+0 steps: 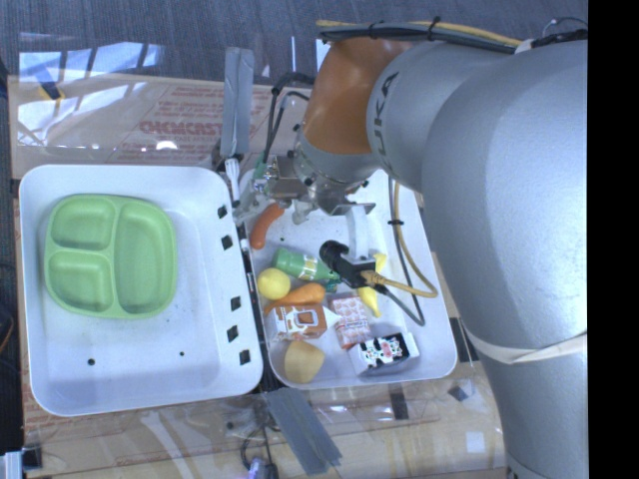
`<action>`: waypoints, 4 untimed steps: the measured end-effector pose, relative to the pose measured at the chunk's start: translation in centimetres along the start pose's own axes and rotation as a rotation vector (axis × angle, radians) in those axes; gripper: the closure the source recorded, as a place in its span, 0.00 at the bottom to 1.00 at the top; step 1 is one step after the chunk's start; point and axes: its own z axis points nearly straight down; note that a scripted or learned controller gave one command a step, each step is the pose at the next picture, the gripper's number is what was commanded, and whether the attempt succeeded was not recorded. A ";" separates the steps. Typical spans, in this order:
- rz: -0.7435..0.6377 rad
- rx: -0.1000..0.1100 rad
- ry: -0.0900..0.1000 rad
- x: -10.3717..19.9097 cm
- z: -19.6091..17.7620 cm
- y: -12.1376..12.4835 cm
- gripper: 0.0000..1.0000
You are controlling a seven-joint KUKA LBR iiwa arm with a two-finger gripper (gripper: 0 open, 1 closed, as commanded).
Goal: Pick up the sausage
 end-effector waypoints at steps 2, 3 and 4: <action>-0.026 0.001 0.000 2.3 0.0 3.7 0.00; -0.008 0.003 0.000 -1.8 0.0 3.3 0.00; -0.057 -0.002 0.000 4.6 -0.1 3.9 0.00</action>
